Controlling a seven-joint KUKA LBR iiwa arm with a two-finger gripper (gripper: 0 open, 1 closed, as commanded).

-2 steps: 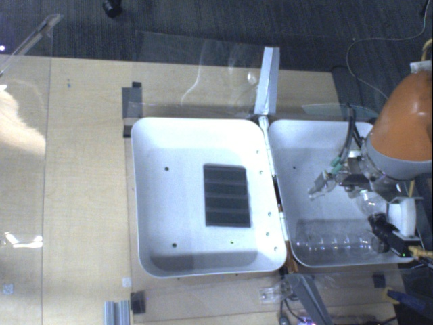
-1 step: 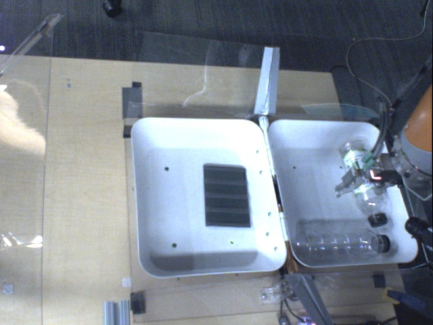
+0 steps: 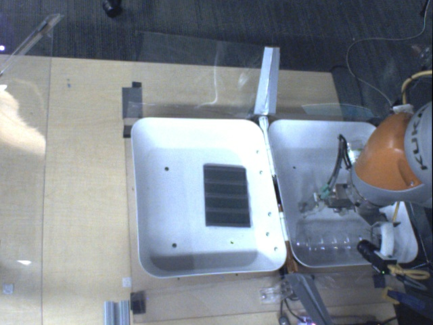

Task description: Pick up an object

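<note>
A dark ribbed rectangular pad (image 3: 226, 195) lies flat in the middle of the left bin (image 3: 155, 181). In the right bin (image 3: 298, 147) a clear, see-through plastic item (image 3: 326, 239) lies near the front wall, hard to make out. My gripper (image 3: 323, 200) hangs low over the middle of the right bin, just behind that clear item, below the arm's orange band (image 3: 385, 158). The wrist and cables hide what lies right beneath the gripper.
A metal divider post (image 3: 267, 80) stands behind the seam between the bins. Black brackets (image 3: 133, 97) sit at the left bin's corners. Cables and a white fitting (image 3: 396, 239) crowd the right bin's right edge. Light wooden bench stretches to the left.
</note>
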